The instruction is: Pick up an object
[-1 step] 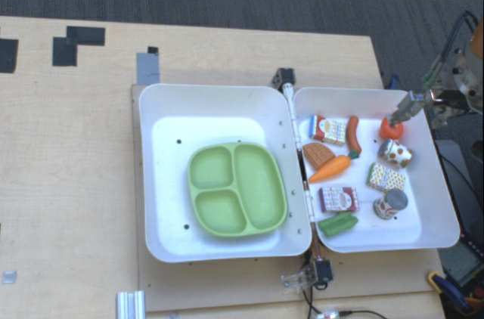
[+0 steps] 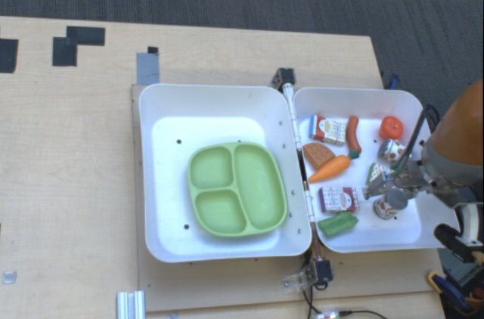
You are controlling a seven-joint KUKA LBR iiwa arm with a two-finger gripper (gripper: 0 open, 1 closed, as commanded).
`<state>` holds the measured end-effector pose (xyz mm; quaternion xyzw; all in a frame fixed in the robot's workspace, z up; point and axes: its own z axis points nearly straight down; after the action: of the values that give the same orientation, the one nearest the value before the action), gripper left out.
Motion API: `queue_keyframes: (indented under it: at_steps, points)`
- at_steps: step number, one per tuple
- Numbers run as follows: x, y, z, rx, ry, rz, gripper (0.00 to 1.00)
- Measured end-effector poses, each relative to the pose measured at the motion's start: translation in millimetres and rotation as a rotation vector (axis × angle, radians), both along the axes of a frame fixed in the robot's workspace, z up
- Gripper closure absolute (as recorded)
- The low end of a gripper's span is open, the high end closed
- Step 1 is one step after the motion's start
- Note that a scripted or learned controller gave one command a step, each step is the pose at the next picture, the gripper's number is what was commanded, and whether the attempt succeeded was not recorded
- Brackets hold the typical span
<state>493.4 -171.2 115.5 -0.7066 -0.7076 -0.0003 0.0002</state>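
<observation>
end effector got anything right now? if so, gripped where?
Cannot be told. The end effector is low in the right bin, over small items near its right side, but the view is too small and blurred to show anything held.

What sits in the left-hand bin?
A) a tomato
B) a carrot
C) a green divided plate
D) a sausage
C: the green divided plate lies alone in the left bin, while the carrot, tomato and sausage lie in the right bin.

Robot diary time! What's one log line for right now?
gripper low in right white bin | near orange toy carrot | green divided plate in left bin
</observation>
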Motion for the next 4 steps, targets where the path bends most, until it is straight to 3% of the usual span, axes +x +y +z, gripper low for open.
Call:
queue_keyframes:
  at_steps: [1, 2, 3, 4]
  points:
    - [-1, 56, -25, -0.010, -0.021, -0.003, 0.00]
    - [1, 60, -14, -0.001, -0.022, 0.002, 1.00]
    - [1, 60, -14, -0.001, -0.021, 0.002, 0.00]
    - [-3, 78, -21, -0.020, -0.023, -0.009, 0.00]
